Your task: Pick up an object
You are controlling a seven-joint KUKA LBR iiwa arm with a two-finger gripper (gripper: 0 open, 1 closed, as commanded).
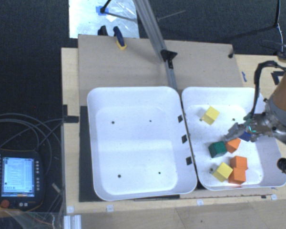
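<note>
My arm comes in from the right edge of the bench and my claw hangs low over the right bin, its tip just above the middle of the cluster of blocks there. From this slanted view I cannot tell how my claw stands, and no block is plainly caught in it. An orange block sits right under the tip, touching or nearly touching it, and a dark green block lies just beside that one on its left. A small blue piece shows just behind the tip, partly covered by my wrist. Nearer the front rim of the bin, two more orange blocks are stacked or pressed together, with a yellow block touching them on the left. Another yellow block lies apart from the rest, toward the back of the same bin. The left bin stands beside it, their rims meeting in the middle. A handheld control screen lies on the floor at the far left, with cables looping around it.
</note>
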